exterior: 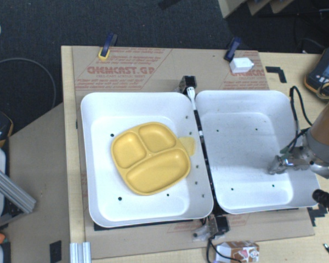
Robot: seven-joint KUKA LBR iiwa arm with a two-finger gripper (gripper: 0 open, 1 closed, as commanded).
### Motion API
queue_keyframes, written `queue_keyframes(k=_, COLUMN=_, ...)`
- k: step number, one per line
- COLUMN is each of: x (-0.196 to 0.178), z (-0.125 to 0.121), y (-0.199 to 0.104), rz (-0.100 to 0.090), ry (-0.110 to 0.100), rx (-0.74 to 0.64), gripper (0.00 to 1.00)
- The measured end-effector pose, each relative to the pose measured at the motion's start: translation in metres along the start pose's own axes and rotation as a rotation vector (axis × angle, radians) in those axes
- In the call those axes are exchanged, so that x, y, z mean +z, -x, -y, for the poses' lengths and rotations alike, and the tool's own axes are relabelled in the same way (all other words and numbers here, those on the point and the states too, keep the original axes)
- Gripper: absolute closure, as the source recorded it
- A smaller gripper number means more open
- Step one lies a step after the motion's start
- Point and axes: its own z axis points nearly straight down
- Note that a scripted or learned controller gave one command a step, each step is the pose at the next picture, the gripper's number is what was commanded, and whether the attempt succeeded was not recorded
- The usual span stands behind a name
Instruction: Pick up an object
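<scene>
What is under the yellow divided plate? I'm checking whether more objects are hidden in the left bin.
A small yellow piece pokes out at the yellow divided plate's right edge, on the left bin. Whatever else the plate covers is hidden.

Two bins sit side by side on the bench (153,64), their inner rims touching. A divided plate (149,158) lies in the left bin (93,147), near its middle and tilted askew to the walls. The gripper (275,167) hangs over the right bin (236,147), near that bin's right wall, with the arm (322,141) entering from the right edge.
</scene>
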Motion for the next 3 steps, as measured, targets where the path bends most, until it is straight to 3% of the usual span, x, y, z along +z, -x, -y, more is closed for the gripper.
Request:
queue_keyframes(k=1, x=-0.006, z=0.017, y=0.000, rz=0.001, ry=0.002, rx=-0.003, gripper=1.00)
queue_keyframes(k=3, x=-0.006, z=0.016, y=-0.057, rz=0.000, ry=0.003, rx=-0.008, gripper=1.00)
